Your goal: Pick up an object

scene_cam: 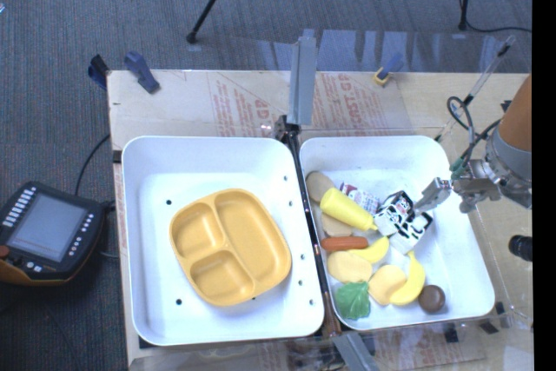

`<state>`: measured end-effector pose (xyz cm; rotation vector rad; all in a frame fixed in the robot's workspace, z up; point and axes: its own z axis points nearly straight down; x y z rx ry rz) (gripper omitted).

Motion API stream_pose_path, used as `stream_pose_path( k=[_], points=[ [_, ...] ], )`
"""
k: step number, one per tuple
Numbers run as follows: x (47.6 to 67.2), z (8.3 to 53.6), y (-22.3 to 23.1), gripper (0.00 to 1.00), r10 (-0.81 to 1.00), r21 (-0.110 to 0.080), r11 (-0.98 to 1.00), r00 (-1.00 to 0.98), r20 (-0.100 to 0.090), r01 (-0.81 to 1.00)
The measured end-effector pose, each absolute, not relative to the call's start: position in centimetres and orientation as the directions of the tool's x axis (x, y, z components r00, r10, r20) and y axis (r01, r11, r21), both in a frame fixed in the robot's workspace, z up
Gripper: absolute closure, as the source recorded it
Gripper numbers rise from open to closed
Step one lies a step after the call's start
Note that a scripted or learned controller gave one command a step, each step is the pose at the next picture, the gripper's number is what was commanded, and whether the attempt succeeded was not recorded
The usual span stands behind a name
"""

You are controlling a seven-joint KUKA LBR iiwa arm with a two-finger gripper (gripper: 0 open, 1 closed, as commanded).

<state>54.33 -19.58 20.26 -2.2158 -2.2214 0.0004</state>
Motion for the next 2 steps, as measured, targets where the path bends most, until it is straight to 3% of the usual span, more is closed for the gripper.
stream_pose_path(
  k=[1,2],
  points=[
    [59.5,8.7,-14.8,0.00,0.946,-0.003,0.324,-0.324,0.003,0.946],
    [59.7,9.9,-14.9,1.00,0.947,0.001,0.320,-0.320,0.002,0.947]
  ],
)
